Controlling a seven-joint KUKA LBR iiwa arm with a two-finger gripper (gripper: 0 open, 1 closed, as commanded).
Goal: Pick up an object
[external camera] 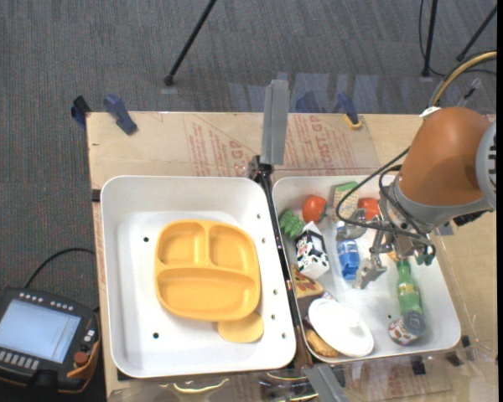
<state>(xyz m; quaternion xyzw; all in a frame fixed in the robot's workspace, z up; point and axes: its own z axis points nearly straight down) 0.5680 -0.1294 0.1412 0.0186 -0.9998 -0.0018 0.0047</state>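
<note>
Green bottle in rt bin — gripper just beside, grip state unclear

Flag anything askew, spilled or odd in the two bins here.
Nothing is spilled or broken. The right bin is crowded: a green bottle lies on its side and a milk carton sits tilted by the divider. In the left bin, the yellow tray overlaps a small disc.

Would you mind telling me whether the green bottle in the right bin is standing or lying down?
Lying down: the green bottle rests lengthwise on the right bin's floor, full side showing.
</note>
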